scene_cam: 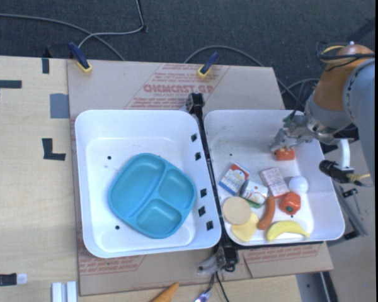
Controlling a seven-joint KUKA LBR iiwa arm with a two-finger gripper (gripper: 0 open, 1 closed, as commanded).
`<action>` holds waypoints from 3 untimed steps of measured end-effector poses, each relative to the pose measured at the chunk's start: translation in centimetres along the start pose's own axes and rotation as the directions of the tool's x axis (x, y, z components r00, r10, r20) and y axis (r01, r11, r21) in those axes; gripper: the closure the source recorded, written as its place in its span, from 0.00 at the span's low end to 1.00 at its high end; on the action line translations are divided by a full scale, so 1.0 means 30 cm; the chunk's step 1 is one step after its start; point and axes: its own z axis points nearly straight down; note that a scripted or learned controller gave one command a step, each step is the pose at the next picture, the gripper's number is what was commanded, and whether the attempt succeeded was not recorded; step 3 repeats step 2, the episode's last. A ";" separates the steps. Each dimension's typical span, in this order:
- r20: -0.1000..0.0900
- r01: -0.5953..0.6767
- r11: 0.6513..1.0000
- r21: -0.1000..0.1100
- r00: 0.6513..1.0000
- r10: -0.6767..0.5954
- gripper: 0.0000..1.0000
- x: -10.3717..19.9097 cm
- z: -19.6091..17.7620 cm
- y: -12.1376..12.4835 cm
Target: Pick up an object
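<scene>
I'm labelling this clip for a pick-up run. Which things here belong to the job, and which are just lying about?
Job:
end effector
small orange item under it
banana
tomato
sausage
white egg
right bin

Lying about:
blue divided plate
left bin
blue-and-yellow clamps
black cable

Robotics lab: taped cardboard bench [170, 87], clamps [80, 56], loose cables [135, 8].

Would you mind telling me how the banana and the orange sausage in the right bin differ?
The banana is yellow and curved, lying roughly along the bin's front edge; the sausage is orange-red and nearly straight, angled away from that edge. The banana looks slightly longer and thicker than the sausage. Both are elongated toy foods lying flat in the right bin, near a red tomato.
</scene>
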 end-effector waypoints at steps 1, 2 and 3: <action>-0.007 0.000 1.000 0.007 1.000 0.000 1.00 0.314 -0.077 0.029; -0.006 0.000 1.000 0.008 1.000 0.000 1.00 0.480 -0.293 -0.194; -0.006 0.000 1.000 0.008 1.000 0.000 1.00 0.480 -0.293 -0.194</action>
